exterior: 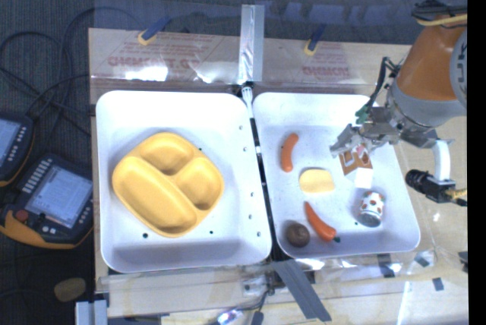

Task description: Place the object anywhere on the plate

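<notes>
The yellow plate (167, 183), with three compartments, lies in the left bin (114, 240). The right bin (395, 240) holds several objects: an orange sausage-shaped piece (288, 152), a pale yellow block (317, 181), a red-orange chili-shaped piece (320, 221), a brown ball (297, 234), a small printed can (370, 208), a white cube (364, 178) and a small brown-red item (355, 159). My gripper (355, 143) hangs over the right bin's upper right part, just above the brown-red item and the white cube. Nothing lies on the plate.
A raised divider (257, 164) separates the two bins. The arm's grey and orange wrist (429, 88) leans in over the right bin's far right corner. Handheld controllers (45, 198) and cables lie left of the bench.
</notes>
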Action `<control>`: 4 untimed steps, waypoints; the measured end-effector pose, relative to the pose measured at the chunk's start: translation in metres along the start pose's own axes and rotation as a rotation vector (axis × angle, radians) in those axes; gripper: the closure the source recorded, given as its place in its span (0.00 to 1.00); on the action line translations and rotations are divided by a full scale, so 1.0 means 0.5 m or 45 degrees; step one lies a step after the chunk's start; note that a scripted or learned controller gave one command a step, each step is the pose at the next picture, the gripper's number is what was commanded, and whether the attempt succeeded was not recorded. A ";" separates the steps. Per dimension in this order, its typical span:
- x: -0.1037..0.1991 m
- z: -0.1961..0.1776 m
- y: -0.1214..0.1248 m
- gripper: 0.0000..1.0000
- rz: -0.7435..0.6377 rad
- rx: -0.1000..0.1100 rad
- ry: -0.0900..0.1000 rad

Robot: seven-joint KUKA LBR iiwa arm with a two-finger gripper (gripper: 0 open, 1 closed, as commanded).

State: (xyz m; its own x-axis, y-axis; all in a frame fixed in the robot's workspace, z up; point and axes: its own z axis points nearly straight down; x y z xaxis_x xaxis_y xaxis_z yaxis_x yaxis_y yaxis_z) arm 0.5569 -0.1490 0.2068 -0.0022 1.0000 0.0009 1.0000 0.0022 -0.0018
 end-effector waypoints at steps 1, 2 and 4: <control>0.148 0.003 0.049 1.00 -0.002 0.002 -0.001; 0.286 0.050 0.016 1.00 -0.001 0.004 -0.003; 0.577 0.148 -0.003 1.00 -0.001 0.006 -0.004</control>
State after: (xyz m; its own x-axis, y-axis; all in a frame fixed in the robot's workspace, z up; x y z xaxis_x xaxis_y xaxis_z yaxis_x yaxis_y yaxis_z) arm 0.5546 0.1395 0.1331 -0.0032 1.0000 -0.0023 1.0000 0.0032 -0.0067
